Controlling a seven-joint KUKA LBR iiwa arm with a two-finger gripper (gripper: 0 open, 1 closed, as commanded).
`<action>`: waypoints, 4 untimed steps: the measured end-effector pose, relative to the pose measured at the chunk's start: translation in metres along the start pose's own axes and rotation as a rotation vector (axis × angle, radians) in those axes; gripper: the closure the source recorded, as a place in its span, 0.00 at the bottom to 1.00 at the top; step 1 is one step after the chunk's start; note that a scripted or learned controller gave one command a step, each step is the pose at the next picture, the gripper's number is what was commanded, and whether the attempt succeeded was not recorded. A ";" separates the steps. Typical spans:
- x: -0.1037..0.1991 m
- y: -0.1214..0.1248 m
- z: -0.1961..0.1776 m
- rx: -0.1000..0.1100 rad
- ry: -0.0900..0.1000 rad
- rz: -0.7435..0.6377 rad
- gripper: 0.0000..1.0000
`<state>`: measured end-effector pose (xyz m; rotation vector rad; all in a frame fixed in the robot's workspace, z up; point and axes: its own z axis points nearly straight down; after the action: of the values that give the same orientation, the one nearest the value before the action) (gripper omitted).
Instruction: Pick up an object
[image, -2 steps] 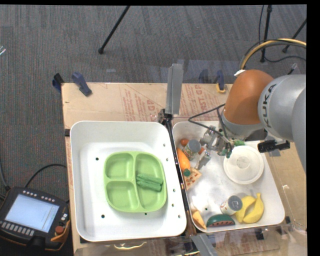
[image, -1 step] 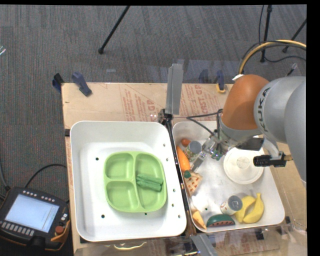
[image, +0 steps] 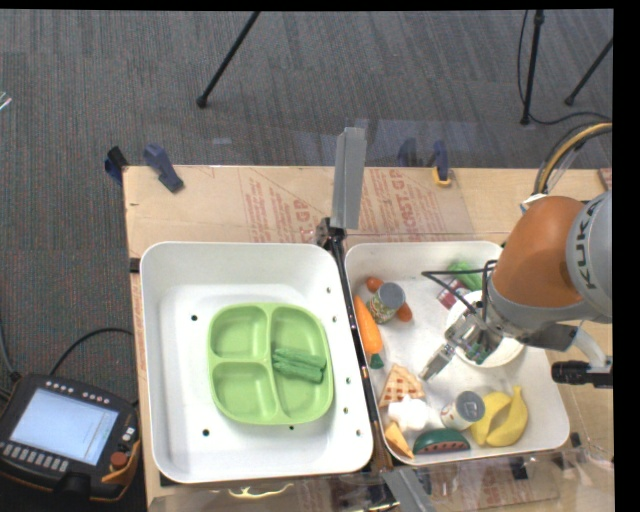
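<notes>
My gripper (image: 436, 366) hangs over the middle of the right bin (image: 425, 251), reaching in from the right and pointing down-left. Nothing shows held in it. Just below it lies a waffle-like wedge (image: 400, 383). An orange carrot (image: 368, 326) lies to its left by the bin's left wall. A small grey can (image: 390, 297) stands further back. A white bowl (image: 503, 353) sits partly under the wrist. Near the front are a white lump (image: 408, 411), a small tin (image: 465, 408), yellow bananas (image: 505, 416) and a watermelon slice (image: 442, 440).
The left bin (image: 165, 300) holds a green divided plate (image: 240, 385) with a dark green pod (image: 298, 364) on it. A grey post (image: 349, 185) stands behind the bins' shared wall. Green and pink items (image: 457, 280) lie at the right bin's back.
</notes>
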<state>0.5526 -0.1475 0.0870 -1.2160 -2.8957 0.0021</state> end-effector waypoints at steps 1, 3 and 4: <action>0.000 0.078 -0.002 0.000 -0.008 0.084 0.00; -0.066 0.010 -0.002 -0.002 -0.001 0.390 0.00; -0.051 0.070 0.004 0.016 0.015 0.380 0.00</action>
<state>0.6385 -0.1352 0.0827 -1.7296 -2.5974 0.0166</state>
